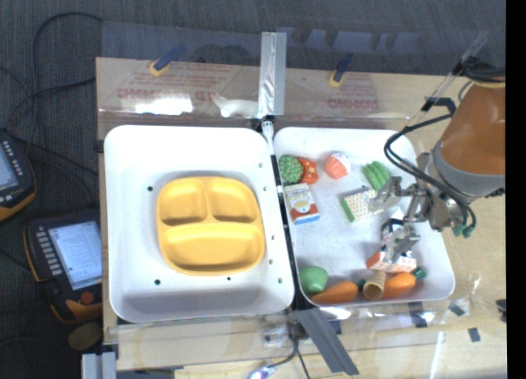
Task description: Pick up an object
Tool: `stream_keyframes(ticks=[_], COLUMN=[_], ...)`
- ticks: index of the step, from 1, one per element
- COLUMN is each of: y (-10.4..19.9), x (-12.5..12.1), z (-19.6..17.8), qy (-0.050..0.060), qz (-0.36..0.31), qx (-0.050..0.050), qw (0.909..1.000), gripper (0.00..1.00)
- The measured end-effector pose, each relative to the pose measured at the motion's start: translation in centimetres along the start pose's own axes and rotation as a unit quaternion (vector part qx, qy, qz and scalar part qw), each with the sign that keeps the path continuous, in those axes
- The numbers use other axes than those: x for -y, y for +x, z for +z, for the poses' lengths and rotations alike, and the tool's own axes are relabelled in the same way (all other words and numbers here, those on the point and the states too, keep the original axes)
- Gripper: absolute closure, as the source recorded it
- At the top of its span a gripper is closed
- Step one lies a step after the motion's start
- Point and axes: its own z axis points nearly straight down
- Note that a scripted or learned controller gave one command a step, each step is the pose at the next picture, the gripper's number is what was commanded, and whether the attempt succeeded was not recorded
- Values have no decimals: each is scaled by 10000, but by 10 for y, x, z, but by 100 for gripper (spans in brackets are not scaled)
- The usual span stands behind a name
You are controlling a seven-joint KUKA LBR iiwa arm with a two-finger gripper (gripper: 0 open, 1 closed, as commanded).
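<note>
2 bins on my feed: left bin (123, 205) holds yellow tray (210, 223), right bin (440, 287) holds toy food. Gripper (399, 242) low near front corner, above red-white piece (393, 262) beside carrot (400, 284); I judge descent for grasp. Claw state: cannot tell.

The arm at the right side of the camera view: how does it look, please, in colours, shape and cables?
The arm is a thick rounded body with a broad orange band above a grey wrist section. Black cables loop out from it over the right bin. Its pincer is a small assembly of metal and dark parts, too fine to describe further.
</note>
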Motion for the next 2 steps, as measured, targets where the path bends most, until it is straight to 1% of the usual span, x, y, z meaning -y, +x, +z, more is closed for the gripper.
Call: stream_keyframes(ticks=[1, 2], y=[19, 18], x=[-11, -12], z=[110, 100], qy=[2, 16], qz=[-613, -623], qx=[10, 25], qw=[9981, 9981], gripper=[0, 100])
